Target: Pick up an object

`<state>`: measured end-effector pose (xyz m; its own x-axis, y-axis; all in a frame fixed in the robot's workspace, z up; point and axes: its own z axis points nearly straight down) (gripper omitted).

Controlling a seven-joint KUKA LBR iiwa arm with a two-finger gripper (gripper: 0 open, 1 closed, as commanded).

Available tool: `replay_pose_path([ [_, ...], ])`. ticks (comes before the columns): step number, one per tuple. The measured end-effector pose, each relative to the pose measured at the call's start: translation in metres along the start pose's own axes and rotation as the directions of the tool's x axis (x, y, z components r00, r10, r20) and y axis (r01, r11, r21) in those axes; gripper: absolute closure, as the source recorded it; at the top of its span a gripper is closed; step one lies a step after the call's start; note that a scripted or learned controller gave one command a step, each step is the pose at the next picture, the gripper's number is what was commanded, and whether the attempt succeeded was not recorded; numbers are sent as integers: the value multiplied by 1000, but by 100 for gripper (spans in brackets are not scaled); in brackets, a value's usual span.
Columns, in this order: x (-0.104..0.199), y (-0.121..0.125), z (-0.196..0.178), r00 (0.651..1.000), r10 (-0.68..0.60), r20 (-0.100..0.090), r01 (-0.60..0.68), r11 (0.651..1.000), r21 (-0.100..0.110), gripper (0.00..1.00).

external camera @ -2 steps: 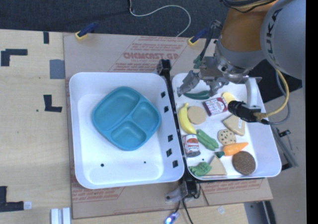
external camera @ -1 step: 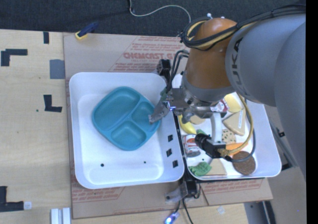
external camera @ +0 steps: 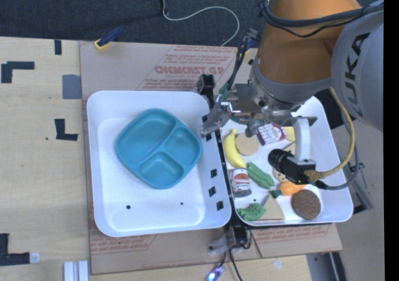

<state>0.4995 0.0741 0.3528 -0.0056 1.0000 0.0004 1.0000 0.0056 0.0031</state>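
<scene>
My gripper (external camera: 260, 128) hangs low over the back of the right bin (external camera: 333, 149), under the large orange and grey wrist that hides much of it. Right below it lie a purple and white packet (external camera: 270, 133) and a tan disc (external camera: 247, 147). A yellow banana (external camera: 234, 149) lies along the bin's left side. Nearer the front are a green pepper-like piece (external camera: 259, 175), a small can (external camera: 240, 182), an orange carrot (external camera: 288, 189), a brown round cookie (external camera: 306, 204) and a green leafy piece (external camera: 252, 212).
The left bin (external camera: 103, 167) holds a blue divided plate (external camera: 159, 147). The two bins meet at a raised divider (external camera: 215, 174). Both stand on brown cardboard (external camera: 124, 68). A white cable (external camera: 199, 15) trails across the bench behind.
</scene>
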Motion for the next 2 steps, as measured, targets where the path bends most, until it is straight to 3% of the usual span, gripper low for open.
replay_pose_path([
  [1,71,-14,-43,1000,-5,1,5,1000,6,0],
  [2,67,-12,-48,1000,0,8,0,1000,15,100],
])
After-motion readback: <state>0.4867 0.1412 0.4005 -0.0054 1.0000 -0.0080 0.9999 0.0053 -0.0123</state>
